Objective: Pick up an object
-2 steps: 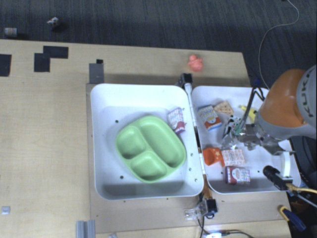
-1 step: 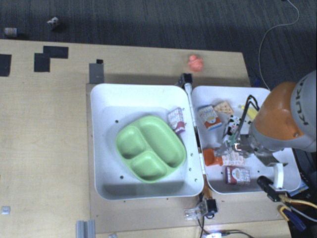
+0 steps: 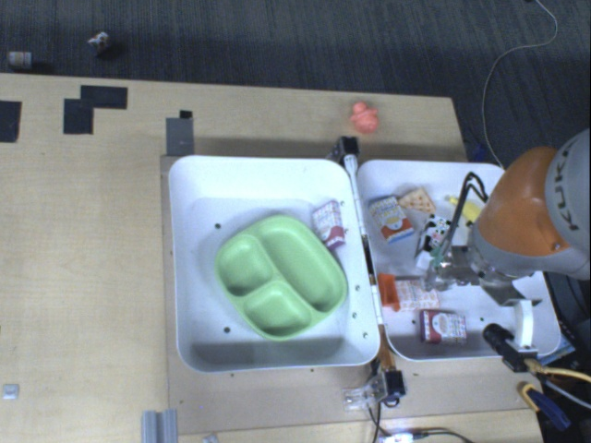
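Camera view had my gripper (image 3: pixel 441 270) low in the right bin (image 3: pixel 545 344), but I could not tell its state. It hung just above an orange packet (image 3: pixel 404 293), a dark carton (image 3: pixel 441 326) beyond that. I judged this the reaching step, nothing lifted yet; next I needed to settle squarely over the packet.

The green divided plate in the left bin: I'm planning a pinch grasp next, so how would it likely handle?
The green divided plate looks like moulded plastic, so probably stiff and light. Its wide, shallow form lies flat in the left bin, unlikely to roll or tip. The smooth raised rim may be the only pinchable part, and possibly slippery.
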